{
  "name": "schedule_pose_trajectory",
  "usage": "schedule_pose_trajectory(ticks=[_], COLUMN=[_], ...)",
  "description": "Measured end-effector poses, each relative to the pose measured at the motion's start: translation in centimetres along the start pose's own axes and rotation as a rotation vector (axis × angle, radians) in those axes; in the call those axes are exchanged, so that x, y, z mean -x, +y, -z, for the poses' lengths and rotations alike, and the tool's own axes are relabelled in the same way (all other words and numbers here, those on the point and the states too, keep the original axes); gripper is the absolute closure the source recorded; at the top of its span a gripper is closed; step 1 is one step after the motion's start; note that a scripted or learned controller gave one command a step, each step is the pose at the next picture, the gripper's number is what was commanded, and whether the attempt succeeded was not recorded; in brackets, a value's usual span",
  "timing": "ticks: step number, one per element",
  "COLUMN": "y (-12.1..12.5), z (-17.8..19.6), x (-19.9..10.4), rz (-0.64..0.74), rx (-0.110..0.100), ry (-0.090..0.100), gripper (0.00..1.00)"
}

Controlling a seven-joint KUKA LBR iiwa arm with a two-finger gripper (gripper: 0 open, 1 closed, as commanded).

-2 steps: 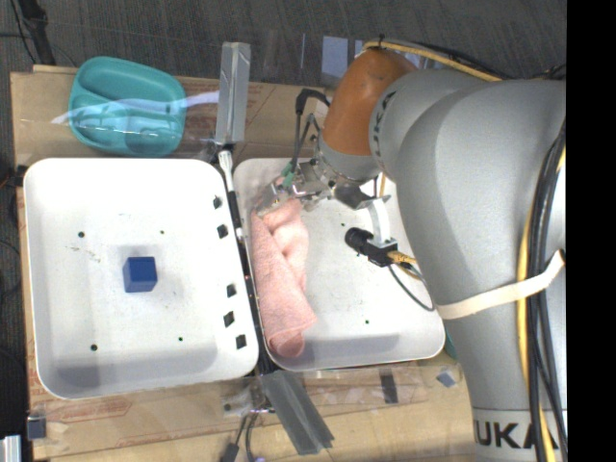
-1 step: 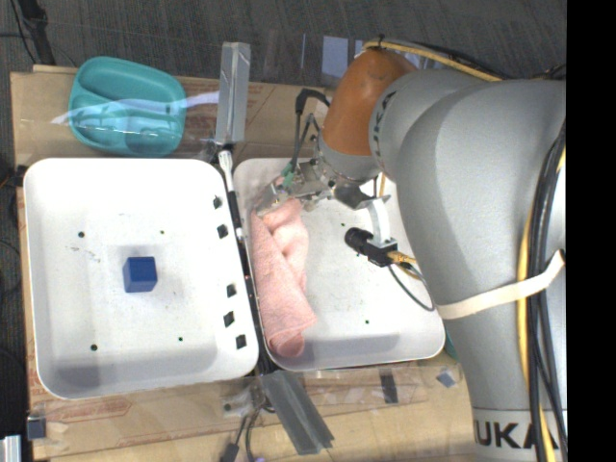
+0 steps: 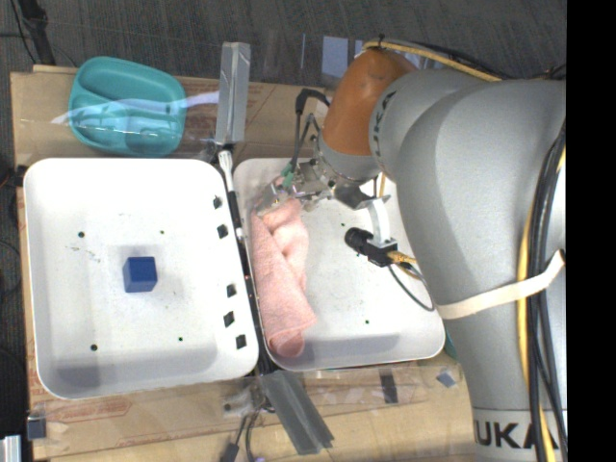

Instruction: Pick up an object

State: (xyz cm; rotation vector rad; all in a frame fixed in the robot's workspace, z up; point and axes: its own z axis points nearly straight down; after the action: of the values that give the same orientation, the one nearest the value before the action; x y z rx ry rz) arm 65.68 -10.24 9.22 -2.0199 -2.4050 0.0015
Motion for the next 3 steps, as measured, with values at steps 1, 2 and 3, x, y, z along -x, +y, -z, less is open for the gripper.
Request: schedule_pose_trajectory(ticks=[1,2,3], y=[0.0,0.0,0.0], z=[0.0,0.0,0.0], x=[0.0,0.0,0.0], rz=[0.0,0.0,0.0], rx=[0.0,0.0,0.0], ry=[0.0,0.0,0.0], gripper=[0.0,0.0,0.0])
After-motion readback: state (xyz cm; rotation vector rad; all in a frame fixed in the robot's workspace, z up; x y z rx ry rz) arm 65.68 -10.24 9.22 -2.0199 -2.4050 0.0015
